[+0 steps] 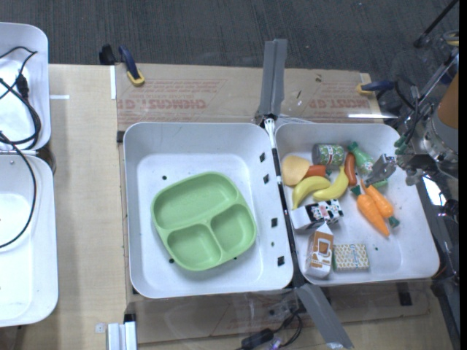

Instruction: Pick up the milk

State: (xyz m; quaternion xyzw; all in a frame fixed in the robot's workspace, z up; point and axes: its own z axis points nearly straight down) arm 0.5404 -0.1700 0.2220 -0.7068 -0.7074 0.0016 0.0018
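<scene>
1. Sitting in the right-hand bin (416,265) is the milk (325,211), a small carton with black and white cow patches. It's lying on its side in the left half of that bin, roughly in the middle front to back.
2. Right above it in the view are two yellow bananas (319,188), touching or nearly touching the carton's top edge.
3. Just below the milk there's an orange and white carton (319,254), also lying down, and beside that a small pale box (351,257) near the front wall.
4. Further back sits a pale yellow wedge-shaped thing (295,169) by the left wall, with a green-labelled can (328,154) and a red sausage-looking piece (350,170) near it.
5. Off to the milk's right are a couple of orange carrots (376,208), lying at a slant.
6. The gripper (381,169) is over the right side of that bin, just above the carrots' upper ends and well apart from the milk. Honestly can't tell from this angle whether it's open or closed.
7. The arm comes in from the right edge, grey, with a bit of orange showing.
8. The left bin (139,195) holds a green divided plate (204,221) with three compartments, sitting flat.
</scene>
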